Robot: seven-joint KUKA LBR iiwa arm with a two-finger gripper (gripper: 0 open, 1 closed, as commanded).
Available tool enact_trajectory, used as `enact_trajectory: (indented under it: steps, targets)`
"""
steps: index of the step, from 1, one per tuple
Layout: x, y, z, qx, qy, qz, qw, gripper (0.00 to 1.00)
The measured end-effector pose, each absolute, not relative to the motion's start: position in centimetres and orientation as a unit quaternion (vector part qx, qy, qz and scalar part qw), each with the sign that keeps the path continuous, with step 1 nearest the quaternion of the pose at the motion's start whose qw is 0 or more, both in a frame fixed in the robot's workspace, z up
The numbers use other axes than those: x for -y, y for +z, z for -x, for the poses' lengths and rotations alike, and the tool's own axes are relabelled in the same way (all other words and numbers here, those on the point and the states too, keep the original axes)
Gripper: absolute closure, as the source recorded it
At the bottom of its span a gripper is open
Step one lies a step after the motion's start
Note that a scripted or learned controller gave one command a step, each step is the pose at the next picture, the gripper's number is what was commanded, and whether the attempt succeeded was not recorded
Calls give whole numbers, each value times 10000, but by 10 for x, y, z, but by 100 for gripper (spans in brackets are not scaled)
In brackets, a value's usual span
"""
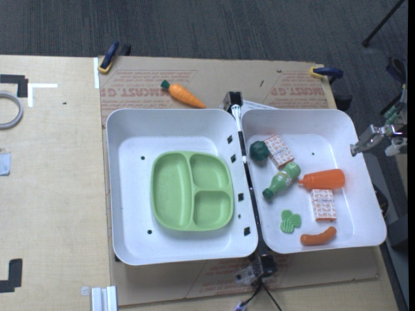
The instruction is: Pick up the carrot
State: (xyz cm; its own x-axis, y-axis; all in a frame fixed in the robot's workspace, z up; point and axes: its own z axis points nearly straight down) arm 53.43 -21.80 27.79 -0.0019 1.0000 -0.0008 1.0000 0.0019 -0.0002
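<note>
green tray point(192, 190) in left bin point(123, 173); carrot point(183, 94) outside

The carrot point(183, 94) lies on bare cardboard point(214, 83) behind the left bin point(123, 193), open from above and on every side, with only that bin's far rim just beside it. A blue clamp point(109, 56) stands well apart at the cardboard's far left corner. The left bin holds a green divided plate point(192, 191), ringed by bare floor. The right bin point(363, 219) is crowded: a green bottle point(281, 181), two small cartons point(278, 149), an orange bottle point(323, 179) and a sausage point(318, 236) leave narrow gaps.
</note>
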Motion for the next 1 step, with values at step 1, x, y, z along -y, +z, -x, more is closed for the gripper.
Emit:
enact_trajectory:
  steps: [1]
  targets:
    - [140, 173, -564, -7695, -2, -6386, 1, 0]
